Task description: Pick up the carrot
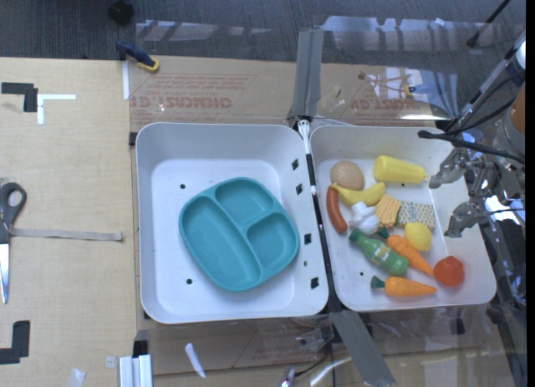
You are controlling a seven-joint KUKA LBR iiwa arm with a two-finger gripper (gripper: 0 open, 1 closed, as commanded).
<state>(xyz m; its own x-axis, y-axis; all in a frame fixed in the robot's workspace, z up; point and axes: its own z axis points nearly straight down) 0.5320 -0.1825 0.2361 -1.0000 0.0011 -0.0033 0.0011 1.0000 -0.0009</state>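
An orange carrot [407, 287] with a green stub lies along the front wall of the right bin [476, 297]. A second, slimmer orange carrot [410, 255] lies slanted just behind it, between a green bottle [380, 252] and a red tomato [449, 271]. My gripper [448, 201] hovers over the right side of this bin, behind and to the right of both carrots. Its fingers are spread open and nothing sits between them.
The right bin also holds a brown potato [347, 175], a yellow pepper [399, 170], a banana [365, 195], a sausage [336, 210], garlic [364, 220], corn [387, 210], a cracker [416, 213] and a lemon [417, 235]. A teal divided plate [240, 233] lies in the left bin [150, 210].
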